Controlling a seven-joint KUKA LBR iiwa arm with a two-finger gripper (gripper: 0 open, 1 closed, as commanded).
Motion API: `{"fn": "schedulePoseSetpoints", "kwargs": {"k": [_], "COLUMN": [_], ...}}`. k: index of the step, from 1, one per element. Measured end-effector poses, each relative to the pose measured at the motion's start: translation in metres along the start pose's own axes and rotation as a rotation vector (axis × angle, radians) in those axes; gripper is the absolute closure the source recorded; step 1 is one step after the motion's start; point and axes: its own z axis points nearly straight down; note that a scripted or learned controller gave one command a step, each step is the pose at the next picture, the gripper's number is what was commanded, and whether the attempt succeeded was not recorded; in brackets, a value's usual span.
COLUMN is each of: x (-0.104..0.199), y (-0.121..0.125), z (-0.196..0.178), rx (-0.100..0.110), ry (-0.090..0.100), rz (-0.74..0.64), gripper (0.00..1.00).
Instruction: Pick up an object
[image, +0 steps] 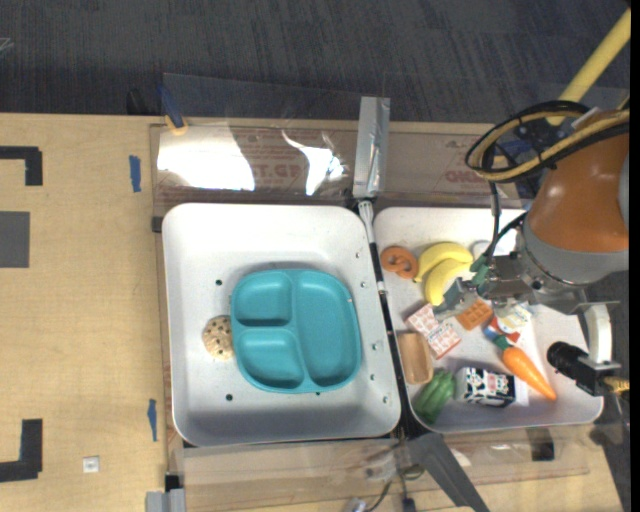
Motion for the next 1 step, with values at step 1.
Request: {"fn": "schedulePoseSetpoints", "kwargs": {"k": [1], "x": [-0.0635], "y": [-0.0283], "z": [0.1071], "rx": [0.009], "ry": [0.000], "rz": [0.008], "gripper": [0.00]}}
